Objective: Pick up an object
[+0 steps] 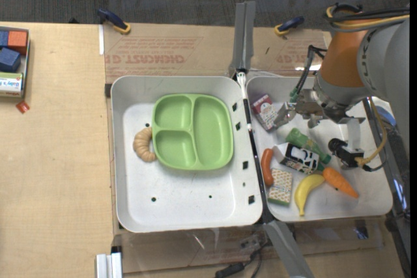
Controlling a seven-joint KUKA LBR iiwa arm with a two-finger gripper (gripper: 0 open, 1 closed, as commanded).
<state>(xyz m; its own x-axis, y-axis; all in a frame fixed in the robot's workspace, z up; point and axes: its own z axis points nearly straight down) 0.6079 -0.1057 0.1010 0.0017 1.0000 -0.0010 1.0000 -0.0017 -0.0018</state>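
Wood-coloured bench (pixel 52 172) fills the left of the frame, and dark floor runs along the top. At the far left edge sits a small box of blocks (pixel 13 60), well apart from everything else, so it looks like it has no part in this job.

Next comes the left bin (pixel 124 192). A green plate (pixel 193 131) with three parts lies in the middle of it. A croissant (pixel 143 144) touches the plate's left edge. Nothing lies on the plate. It may be the spot where picked things are meant to go, but that is only my guess.

A metal bar runs between the two bins, and brown cardboard (pixel 176 49) lies behind them, held down by clamps (pixel 114 21) so it will not slide.

The right bin (pixel 384 205) holds the toys to pick from. A red and white pack (pixel 264 111) is at its upper left. A sausage (pixel 267 167) and a checked pack (pixel 281 187) lie lower down, beside a banana (pixel 306 189). A green bottle (pixel 306 140) and a black and white box (pixel 301 157) are in the middle. A carrot (pixel 340 181) is to the right. They are close together, so grabbing just one could be tricky.

The gripper (pixel 291 112) hangs low in the upper part of this bin, just right of the red and white pack. I cannot tell how its tips are set. I think it is going for that pack, since it is nearest.
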